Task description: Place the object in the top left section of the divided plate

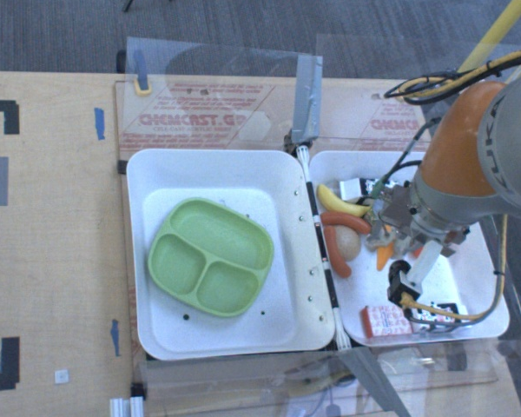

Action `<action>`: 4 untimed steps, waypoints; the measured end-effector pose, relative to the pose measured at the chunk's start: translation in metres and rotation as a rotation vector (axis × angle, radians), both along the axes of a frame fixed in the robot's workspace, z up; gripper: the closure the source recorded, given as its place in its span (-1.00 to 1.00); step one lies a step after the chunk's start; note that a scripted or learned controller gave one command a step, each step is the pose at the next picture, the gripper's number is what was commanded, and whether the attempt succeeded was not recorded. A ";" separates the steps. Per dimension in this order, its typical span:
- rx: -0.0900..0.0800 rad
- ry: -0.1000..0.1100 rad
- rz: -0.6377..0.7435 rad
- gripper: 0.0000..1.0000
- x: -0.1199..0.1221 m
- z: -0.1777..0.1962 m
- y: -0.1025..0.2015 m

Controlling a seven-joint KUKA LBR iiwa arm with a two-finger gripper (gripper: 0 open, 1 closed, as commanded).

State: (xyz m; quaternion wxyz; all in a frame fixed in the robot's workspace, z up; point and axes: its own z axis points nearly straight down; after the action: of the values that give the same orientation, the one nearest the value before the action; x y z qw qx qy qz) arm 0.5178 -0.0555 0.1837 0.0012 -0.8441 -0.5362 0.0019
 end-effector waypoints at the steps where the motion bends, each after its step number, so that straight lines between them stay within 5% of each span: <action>1: 0.001 0.001 -0.202 1.00 -0.012 0.000 0.086; 2: 0.000 0.003 -0.267 1.00 -0.040 -0.005 0.161; 3: 0.000 -0.002 -0.226 1.00 -0.039 0.052 0.213; 4: -0.002 -0.001 -0.227 -1.00 -0.039 0.052 0.212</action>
State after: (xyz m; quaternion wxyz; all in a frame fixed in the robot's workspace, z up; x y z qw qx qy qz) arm 0.4787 0.1563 0.2355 0.0004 -0.8994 -0.4371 0.0019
